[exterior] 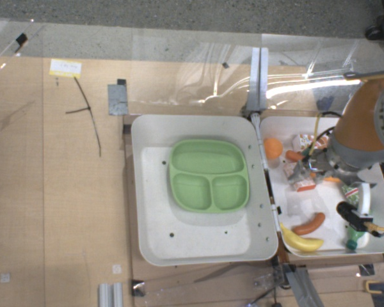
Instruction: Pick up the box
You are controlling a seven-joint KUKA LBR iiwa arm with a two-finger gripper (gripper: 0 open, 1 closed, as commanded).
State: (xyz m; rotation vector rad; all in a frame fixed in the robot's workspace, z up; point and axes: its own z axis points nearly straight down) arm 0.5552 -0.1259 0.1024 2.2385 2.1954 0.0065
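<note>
From the camera above, we see the arm (365, 123) reaching in from the right, its orange band over the right bin (320, 248), wrist bent down toward the bin's middle. The gripper (307, 165) sits low among the clutter; we cannot tell how it stands. Just under it lies what may be the box (303, 184), small and blurred. An orange (273, 147), sausage (309, 222) and banana (301, 240) lie nearby. A green tray (209, 174) rests in the left bin (147, 235).
</note>
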